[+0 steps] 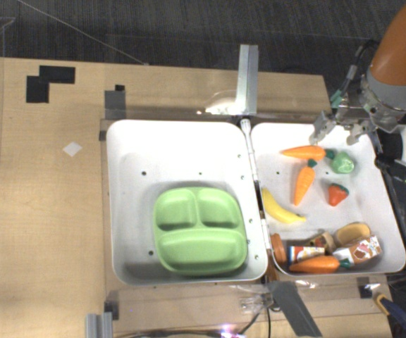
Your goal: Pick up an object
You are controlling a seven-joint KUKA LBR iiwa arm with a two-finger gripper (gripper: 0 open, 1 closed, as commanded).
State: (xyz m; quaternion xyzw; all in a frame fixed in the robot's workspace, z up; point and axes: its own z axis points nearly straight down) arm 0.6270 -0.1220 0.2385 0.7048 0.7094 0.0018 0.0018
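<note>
Two carrots (303, 151) (303, 183), one banana (280, 209), one tray (199, 229) (green), two bins (129, 146) (386, 224).

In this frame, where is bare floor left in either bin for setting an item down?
Left bin: bare along the back and left walls, around the green tray. Right bin: bare patch between banana, strawberry and the crowded front pile. The back is crowded with carrots.
</note>
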